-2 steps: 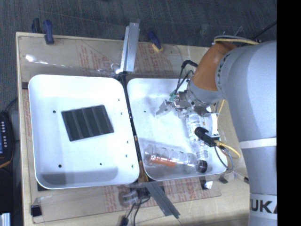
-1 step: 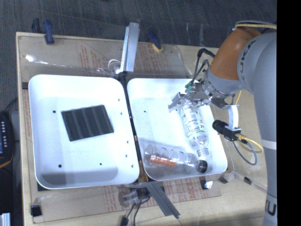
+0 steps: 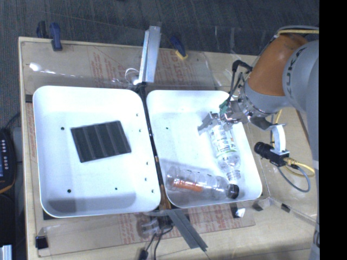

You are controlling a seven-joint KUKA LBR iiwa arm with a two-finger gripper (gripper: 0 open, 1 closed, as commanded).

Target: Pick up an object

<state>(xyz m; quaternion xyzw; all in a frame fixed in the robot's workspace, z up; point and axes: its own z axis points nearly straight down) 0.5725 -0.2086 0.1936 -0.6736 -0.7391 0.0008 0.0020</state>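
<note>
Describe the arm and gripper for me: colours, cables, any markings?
The arm is grey with a broad orange band above the wrist and dark lettering on the grey shell. Thin black cables run beside the wrist. The gripper is small, grey metal.

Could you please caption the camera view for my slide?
Gripper over a clear bottle in the right bin.

Two white bins, two clear bottles, one dark ribbed pad.

No text can be read with certainty. Red printing runs along the bench surface near its front and back edges; the bottle label carries print, both too small to make out.
</note>
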